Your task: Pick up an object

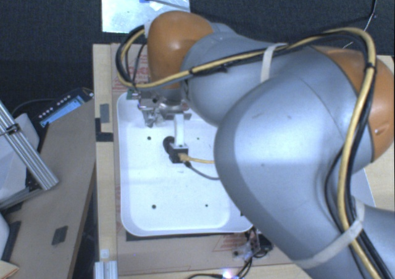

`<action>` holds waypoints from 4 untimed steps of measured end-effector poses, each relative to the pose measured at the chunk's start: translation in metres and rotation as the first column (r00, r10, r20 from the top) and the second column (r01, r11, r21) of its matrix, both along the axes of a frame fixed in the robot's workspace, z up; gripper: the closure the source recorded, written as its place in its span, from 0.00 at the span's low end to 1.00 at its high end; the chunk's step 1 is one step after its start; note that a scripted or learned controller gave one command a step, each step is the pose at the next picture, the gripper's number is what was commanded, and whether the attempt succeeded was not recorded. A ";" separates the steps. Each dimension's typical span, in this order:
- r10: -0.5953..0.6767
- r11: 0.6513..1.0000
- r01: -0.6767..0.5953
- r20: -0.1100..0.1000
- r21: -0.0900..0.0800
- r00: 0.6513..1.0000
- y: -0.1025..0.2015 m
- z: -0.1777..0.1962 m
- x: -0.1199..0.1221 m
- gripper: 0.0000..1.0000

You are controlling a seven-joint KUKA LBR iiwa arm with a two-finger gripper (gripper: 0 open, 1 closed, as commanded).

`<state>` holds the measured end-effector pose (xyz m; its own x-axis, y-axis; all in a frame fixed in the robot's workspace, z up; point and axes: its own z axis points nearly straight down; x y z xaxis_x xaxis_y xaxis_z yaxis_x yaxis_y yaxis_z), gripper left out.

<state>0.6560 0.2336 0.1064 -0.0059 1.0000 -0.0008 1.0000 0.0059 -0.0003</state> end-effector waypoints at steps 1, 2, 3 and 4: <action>0.003 1.000 -0.003 0.004 0.001 1.000 0.001 0.014 0.001 1.00; -0.003 1.000 0.003 0.001 0.000 1.000 -0.003 -0.001 -0.006 1.00; -0.001 1.000 0.001 0.004 0.002 1.000 -0.003 0.011 -0.005 1.00; 0.000 1.000 0.000 0.001 0.001 1.000 0.001 -0.023 0.013 1.00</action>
